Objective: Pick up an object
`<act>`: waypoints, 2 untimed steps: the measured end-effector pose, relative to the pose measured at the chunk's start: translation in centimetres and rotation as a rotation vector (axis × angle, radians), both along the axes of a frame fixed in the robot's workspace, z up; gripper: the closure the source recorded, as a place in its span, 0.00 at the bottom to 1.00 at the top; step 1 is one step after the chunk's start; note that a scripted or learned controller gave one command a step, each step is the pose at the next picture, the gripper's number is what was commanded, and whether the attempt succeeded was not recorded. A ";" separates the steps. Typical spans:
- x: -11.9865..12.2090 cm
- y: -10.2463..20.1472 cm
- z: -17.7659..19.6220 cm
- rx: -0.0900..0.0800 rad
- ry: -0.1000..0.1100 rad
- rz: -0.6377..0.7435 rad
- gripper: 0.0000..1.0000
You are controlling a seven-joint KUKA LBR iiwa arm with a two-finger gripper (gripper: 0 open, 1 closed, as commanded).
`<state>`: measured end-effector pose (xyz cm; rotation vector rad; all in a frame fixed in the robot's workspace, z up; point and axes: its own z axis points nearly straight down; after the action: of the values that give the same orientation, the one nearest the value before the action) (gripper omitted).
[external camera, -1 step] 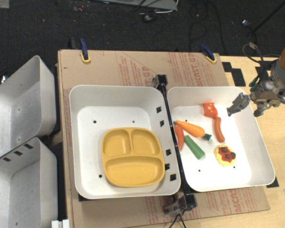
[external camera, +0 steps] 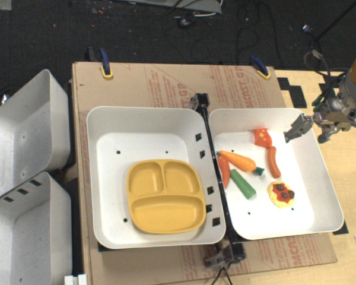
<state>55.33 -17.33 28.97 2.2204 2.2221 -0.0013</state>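
Observation:
The right bin holds several toy foods: a red block, a reddish sausage, an orange carrot, a thin red-orange piece, a green cucumber and a small yellow pizza slice. My gripper hovers over that bin's upper right edge, to the right of the red block. Its two dark fingers are spread open, and nothing is between them.
The left bin holds a yellow divided plate. A black divider runs between the bins. Two white containers stand off the board at the far left. The arm's wrist comes in from the right edge.

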 end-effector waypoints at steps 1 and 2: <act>1.0 0.3 -5.1 0.001 0.004 0.000 0.00; 1.5 1.2 -10.3 0.002 0.005 0.001 0.00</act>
<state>56.83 -16.15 18.65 2.2221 2.2269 -0.0042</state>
